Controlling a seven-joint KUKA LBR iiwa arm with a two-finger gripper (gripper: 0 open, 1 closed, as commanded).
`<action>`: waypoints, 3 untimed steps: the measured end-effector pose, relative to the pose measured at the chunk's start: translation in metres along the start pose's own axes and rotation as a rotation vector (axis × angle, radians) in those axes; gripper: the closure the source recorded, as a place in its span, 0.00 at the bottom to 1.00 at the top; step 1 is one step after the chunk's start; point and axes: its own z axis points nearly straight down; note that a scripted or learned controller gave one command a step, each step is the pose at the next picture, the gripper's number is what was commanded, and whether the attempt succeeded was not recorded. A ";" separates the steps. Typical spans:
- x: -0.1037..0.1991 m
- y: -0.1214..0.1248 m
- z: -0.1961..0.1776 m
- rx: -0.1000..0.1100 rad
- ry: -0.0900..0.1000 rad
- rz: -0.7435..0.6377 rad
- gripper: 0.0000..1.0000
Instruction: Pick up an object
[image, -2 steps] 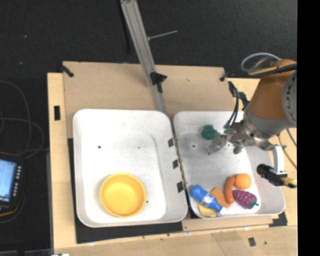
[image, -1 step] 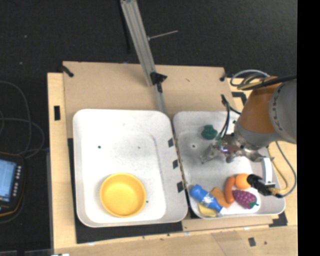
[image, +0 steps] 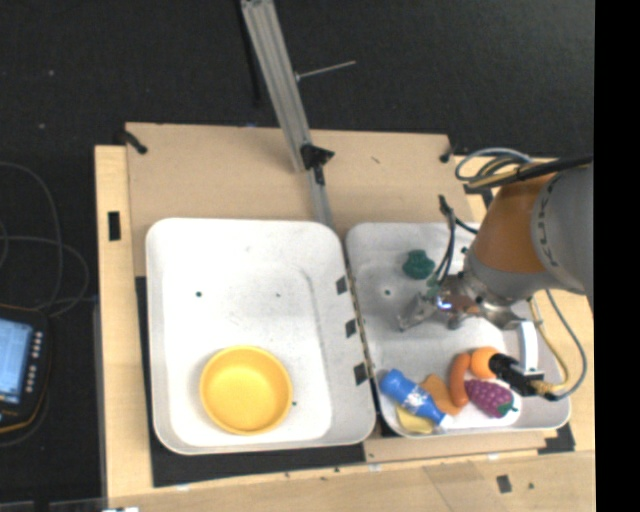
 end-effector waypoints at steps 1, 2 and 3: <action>-0.001 0.001 -0.012 -0.004 0.001 0.004 1.00; -0.004 -0.003 -0.075 -0.009 0.000 0.003 1.00; -0.005 -0.001 -0.103 -0.007 0.001 -0.003 1.00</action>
